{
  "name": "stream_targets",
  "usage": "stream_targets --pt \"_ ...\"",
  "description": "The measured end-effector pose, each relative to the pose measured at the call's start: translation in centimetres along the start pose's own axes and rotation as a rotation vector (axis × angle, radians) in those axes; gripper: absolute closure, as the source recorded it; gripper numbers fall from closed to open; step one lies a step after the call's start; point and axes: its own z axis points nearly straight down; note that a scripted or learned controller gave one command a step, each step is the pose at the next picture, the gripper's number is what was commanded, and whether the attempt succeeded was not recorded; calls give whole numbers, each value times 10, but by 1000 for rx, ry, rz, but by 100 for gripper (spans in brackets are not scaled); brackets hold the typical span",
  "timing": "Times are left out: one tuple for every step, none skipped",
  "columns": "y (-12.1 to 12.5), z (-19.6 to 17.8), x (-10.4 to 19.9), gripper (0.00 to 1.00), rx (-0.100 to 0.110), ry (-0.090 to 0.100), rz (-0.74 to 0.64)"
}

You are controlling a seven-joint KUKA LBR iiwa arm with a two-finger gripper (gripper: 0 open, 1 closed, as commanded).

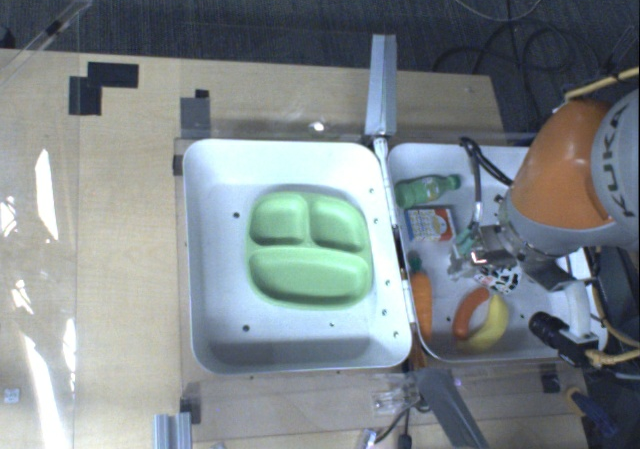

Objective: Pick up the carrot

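While the arm (570, 177) reaches in from the right, its pincer (482, 257) hangs over the middle of the right bin (440, 154), above bare white floor. Whether the pincer is open or closed I cannot tell, as the wrist hides much of it from above. Nothing shows between its tips.

The carrot (422, 302) lies in the right bin against the left wall, toward the near end, with its length running near to far. It sits left of the pincer and slightly nearer, apart from it.

Beside the carrot, to the right, a red sausage (467, 312) and a banana (491, 324) lie close together in the near part of the bin, just near of the pincer. A green bottle (427, 188) lies on its side at the far end, and a small printed packet (432, 225) lies just near of it.

On the worktop (110, 267) the 2 bins stand side by side. A green tray (306, 247) with 3 compartments rests in the middle of the left bin (215, 337).
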Motion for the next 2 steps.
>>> stream_targets --pt "7 1 43 100 2 -1 488" --pt "7 1 57 100 3 -1 949"
